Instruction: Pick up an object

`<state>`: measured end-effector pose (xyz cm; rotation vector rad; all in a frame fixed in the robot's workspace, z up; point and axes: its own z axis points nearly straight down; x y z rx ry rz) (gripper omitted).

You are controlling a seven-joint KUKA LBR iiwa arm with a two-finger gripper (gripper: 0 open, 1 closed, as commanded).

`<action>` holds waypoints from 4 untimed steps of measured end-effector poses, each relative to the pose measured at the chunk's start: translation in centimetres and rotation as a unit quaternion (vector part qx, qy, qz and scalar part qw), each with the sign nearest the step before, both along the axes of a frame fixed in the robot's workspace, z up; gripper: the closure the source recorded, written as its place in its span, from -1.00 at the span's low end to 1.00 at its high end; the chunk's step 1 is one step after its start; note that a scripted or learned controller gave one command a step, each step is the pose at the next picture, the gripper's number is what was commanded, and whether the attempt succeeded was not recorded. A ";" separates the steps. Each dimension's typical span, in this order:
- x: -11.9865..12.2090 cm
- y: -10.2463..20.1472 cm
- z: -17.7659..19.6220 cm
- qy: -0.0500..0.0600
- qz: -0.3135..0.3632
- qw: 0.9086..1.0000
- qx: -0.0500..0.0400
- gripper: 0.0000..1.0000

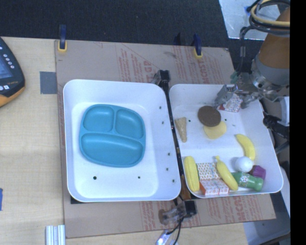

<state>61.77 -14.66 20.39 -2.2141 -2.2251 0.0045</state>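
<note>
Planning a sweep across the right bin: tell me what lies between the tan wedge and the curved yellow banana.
In the camera view, a brown round disc overlapping a pale yellow round piece lies between the tan wedge and the curved yellow banana.

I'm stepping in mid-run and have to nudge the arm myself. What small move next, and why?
Probably lower the end effector a little. It sits at the far right corner of the right bin, over a small red-and-white packet, beside the brown disc. I can't tell whether anything is gripped yet, so ease down before closing.
</note>
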 end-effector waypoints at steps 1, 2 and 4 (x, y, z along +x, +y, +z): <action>3.2 -1.4 -11.6 0.000 0.002 1.000 -0.001 -1.00; 1.2 0.9 -10.9 -0.002 0.001 1.000 -0.001 -1.00; 3.8 -6.2 -11.4 0.001 -0.001 1.000 0.000 -1.00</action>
